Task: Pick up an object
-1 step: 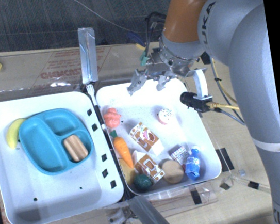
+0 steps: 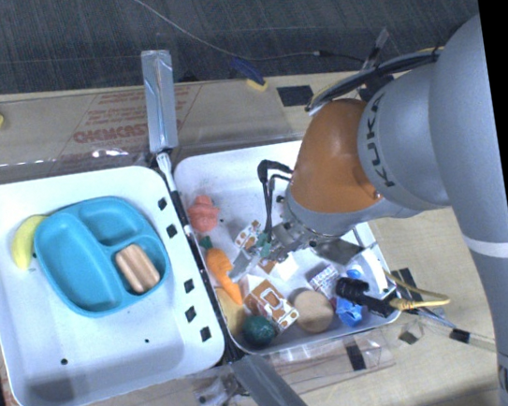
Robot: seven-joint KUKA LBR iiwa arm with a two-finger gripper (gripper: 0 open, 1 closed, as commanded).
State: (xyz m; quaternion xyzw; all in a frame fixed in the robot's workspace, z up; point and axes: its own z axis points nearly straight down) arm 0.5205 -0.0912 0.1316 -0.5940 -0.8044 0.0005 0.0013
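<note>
Clutter fills the right bin [image 2: 195, 173], where your arm's orange band [image 2: 330, 172] hangs over the pile. The tool [image 2: 275, 246] sits low among the items there, but you cannot tell how it stands or whether it grips anything. An orange carrot [image 2: 222, 270], a pink piece [image 2: 204, 213] and a dark green ball [image 2: 260, 330] lie just beside it. The left bin [image 2: 19, 374] carries a blue tray [image 2: 90, 245] with a brown block [image 2: 137, 268] and a banana [image 2: 23, 241].
</note>
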